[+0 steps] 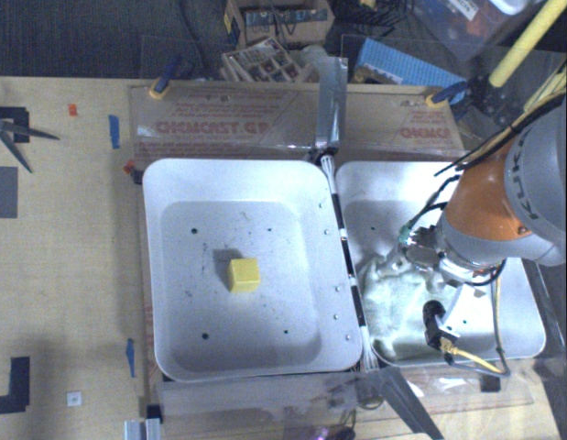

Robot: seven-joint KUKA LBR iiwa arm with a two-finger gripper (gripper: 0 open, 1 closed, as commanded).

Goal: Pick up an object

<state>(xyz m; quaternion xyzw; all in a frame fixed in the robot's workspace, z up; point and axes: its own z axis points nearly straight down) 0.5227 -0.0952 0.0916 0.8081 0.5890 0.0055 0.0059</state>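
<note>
Centrally in the frame, two shallow white bins are shown side by side: the left bin (164, 246) and the right bin (530, 333). A single yellow block (245, 274) is seen lying on the floor of the left bin, slightly left of that bin's middle and well apart from every wall. The arm (489, 214), marked by its orange band, is seen entering from the right of the frame and is lowered over the right bin. The gripper (393, 269) is located at that bin's left part, blurred against pale material on the floor; whether the jaws are apart or together cannot be told. Nothing is seen to be held. For a sound grasp, it is judged that the gripper should be raised above the dividing rims, carried leftward over the block, aligned squarely with two opposite faces, and lowered straight down before closure.
</note>
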